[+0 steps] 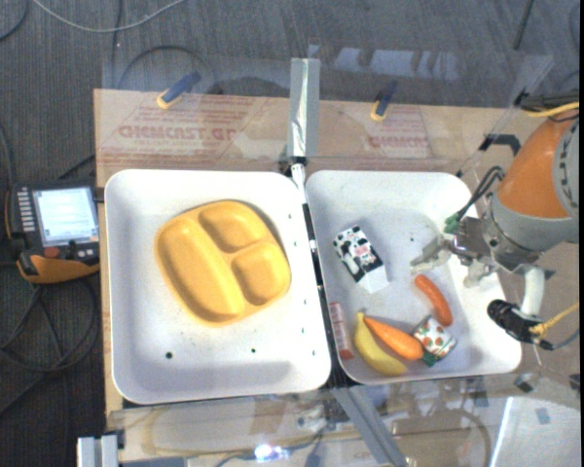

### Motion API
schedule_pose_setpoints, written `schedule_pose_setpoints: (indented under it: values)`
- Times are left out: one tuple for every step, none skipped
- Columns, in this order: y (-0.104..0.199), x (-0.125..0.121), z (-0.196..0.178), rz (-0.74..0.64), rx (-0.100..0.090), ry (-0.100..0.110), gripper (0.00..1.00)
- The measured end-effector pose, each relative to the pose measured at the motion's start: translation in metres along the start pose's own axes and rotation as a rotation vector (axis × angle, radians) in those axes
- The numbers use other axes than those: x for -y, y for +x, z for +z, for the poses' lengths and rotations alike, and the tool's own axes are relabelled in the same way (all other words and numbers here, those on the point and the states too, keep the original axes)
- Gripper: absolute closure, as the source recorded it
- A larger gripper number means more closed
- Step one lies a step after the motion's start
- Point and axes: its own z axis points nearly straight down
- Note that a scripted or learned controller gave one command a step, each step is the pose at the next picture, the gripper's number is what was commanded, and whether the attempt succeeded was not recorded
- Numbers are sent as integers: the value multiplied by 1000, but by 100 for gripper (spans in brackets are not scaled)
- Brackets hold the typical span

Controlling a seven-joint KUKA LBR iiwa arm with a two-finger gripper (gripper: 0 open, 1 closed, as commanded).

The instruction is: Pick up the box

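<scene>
Bench with two bins [127,358] | box [360,257] lies free in right bin, reachable from above | gripper [446,251] beside it, grip state unclear, holding nothing visible

Brown bench [127,129] under everything, printed lettering faint across the far strip. Directly on it, two shallow white bins side by side: right bin [389,188] just beside the gripper [446,249], partly beneath it; left bin [136,358] well away on the far side, edges touching along the middle. Two small clips, blue and yellow, on the far strip: one [178,89] beyond the left bin, one [383,103] nearer the gripper.
</scene>
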Motion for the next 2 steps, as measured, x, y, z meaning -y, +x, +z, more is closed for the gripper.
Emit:
schedule_pose_setpoints:
  values:
    - [45, -35, 28, 22, -2, 0, 0]
    - [-1, -61, 31, 107, -8, 2, 0]
